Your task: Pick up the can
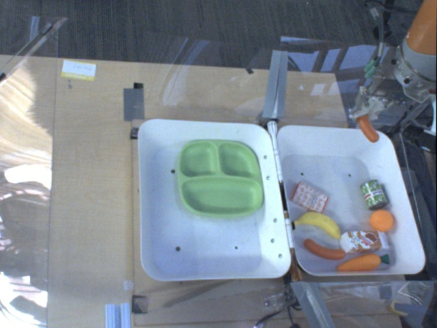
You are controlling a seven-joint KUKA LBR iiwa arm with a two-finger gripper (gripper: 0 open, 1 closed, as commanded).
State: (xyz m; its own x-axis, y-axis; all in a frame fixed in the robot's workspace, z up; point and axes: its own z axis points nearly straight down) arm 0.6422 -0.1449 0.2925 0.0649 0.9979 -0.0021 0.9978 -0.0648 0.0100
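The can (373, 194) is small and green with a dark label. It lies in the right bin (341, 149), close to that bin's right wall. My gripper (364, 109) hangs at the upper right, over the right bin's far right corner and well away from the can. A short red sausage (369, 130) sits directly under the gripper at the bin's rim. Whether the sausage is held or rests on the rim I cannot tell.
The right bin also holds a red-and-white box (310, 197), a banana (319, 223), a longer sausage (324, 250), a carrot (358, 263), an orange (382, 220) and a small printed pack (362, 240). A green divided plate (220, 178) lies in the left bin (157, 238).
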